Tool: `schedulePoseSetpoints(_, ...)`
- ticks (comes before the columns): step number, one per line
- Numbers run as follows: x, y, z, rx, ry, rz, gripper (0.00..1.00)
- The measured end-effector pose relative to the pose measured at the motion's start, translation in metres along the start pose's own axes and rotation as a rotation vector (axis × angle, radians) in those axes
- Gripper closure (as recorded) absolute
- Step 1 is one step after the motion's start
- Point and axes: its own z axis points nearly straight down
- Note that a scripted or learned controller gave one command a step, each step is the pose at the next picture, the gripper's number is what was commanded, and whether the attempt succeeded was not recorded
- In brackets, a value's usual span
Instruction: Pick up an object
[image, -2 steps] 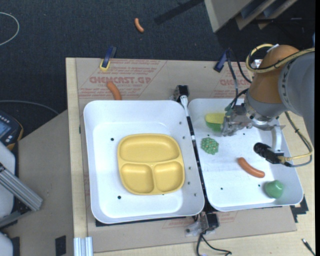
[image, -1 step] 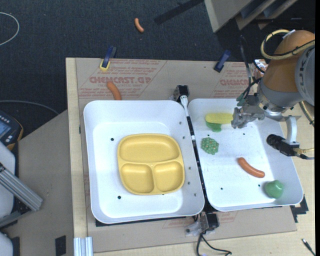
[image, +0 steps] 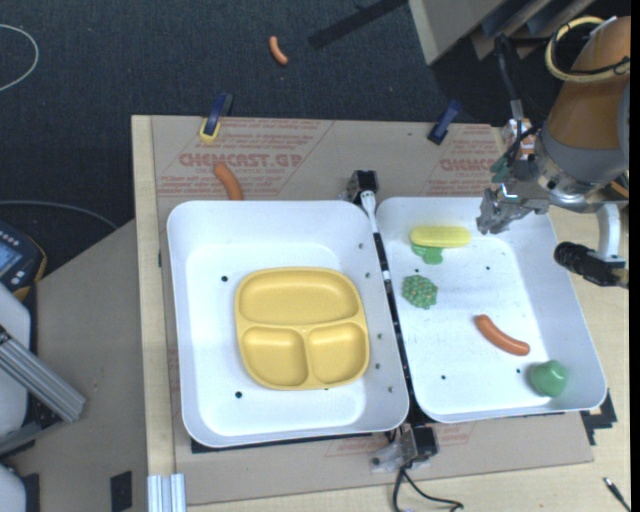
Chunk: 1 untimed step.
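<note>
- While the arm (image: 590, 100) reaches in from the right, its gripper (image: 493, 222) hangs over the far end of the right bin (image: 575, 330), just right of the yellow corn (image: 440, 237).
- Its fingers look drawn close together, and nothing shows between them.
- The corn lies near the bin's far wall, touching a small green piece (image: 431, 254) on its near side.
- A green broccoli head (image: 419, 291) sits nearer, close to the bin's left wall.
- An orange sausage (image: 502, 335) lies at a slant toward the right of the bin floor, apart from the rest.
- A round green fruit (image: 548, 378) rests in the near right corner.
- The left bin (image: 195, 300) holds a yellow divided plate (image: 300, 327), lying flat in the middle with three sections.
- Another orange sausage (image: 228, 181) lies on the cardboard (image: 300, 150) beyond the left bin.
- A third (image: 278, 49) lies on the dark floor, farther off.
- Two blue clamps (image: 213, 117) grip the cardboard's far edge.
</note>
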Motion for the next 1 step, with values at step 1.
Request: schedulePoseSetpoints(1,0.0000,0.0008,-0.0098,0.003,0.001,0.000,1.00)
